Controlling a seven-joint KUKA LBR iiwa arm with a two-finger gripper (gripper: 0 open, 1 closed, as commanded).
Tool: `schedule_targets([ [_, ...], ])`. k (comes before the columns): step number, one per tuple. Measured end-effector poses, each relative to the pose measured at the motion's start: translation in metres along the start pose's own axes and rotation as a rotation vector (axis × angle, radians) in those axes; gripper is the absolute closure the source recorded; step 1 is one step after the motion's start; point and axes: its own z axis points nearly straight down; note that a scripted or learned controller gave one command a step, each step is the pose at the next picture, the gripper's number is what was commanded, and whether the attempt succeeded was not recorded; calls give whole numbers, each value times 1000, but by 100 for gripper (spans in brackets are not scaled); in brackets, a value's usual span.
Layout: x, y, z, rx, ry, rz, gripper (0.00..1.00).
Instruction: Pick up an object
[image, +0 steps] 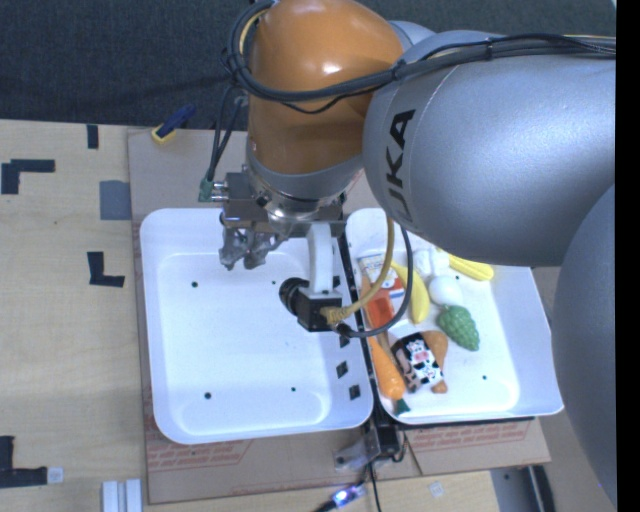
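Frankly, your tool (243, 250) hangs over the left bin (165, 300), fingers near together and gripping nothing, while the carrot (386, 368) and the other toys lie in the right bin, so closing here catches air.

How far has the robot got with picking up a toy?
Nothing looks picked up yet. The carrot, cow, green toy and banana all lie in the right bin. For now, the gripper hangs over the left bin, away from the toys, with nothing seen between its fingers. Left to do: move over the toys, grab one and lift it.
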Motion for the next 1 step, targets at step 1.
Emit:
schedule_targets([
  [1, 14, 64, -90, -32, 9, 4, 100],
])
